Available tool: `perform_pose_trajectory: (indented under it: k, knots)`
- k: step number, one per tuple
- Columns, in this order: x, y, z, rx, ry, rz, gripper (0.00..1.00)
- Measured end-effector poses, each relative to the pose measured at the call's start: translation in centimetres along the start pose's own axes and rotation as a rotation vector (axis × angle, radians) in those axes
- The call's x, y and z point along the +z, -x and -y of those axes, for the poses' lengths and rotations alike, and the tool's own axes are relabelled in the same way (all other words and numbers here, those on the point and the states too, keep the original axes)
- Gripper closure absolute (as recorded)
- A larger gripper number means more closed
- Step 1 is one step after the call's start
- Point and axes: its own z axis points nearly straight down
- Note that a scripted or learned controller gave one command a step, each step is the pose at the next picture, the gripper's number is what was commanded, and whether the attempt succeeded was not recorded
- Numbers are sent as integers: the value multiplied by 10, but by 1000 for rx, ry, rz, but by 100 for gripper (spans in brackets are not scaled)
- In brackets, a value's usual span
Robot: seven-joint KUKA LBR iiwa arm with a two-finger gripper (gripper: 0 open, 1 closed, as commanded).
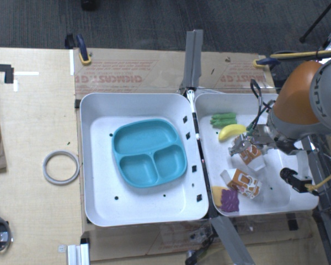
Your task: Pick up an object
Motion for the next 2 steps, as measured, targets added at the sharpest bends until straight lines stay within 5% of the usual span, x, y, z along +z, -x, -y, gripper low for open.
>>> perform_pose_trajectory:
  k: [1,2]
  knots:
    - [10,-9,-45,289,-2,1,0]
    - [10,28,24,241,-3,0,0]
